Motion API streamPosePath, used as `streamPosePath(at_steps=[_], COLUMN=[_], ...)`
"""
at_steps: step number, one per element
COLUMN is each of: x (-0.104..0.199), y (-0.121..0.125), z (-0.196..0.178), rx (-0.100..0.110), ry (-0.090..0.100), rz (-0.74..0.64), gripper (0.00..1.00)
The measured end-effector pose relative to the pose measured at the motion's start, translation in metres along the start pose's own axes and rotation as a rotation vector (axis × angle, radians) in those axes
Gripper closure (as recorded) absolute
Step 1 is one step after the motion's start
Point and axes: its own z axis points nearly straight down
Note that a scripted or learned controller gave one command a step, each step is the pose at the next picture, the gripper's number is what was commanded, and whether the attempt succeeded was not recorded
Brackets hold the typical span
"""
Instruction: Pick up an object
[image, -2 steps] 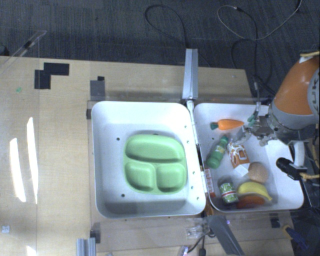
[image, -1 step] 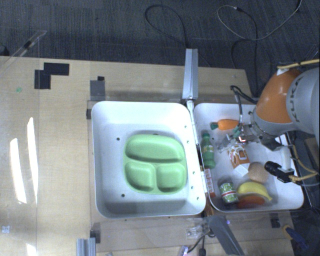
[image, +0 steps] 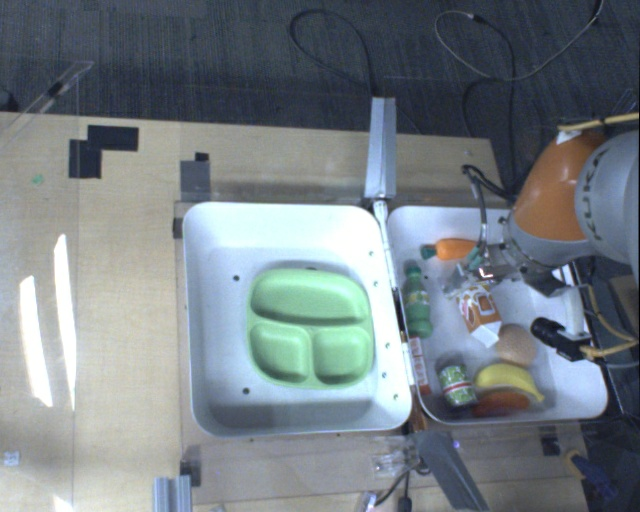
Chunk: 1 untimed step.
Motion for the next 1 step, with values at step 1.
streamPosePath(at_steps=[1], x=[0.0087], y=[0.0182], z=[-0.0925], rx=[0.009], ry=[0.001], rz=[-0.013], gripper=[1.00])
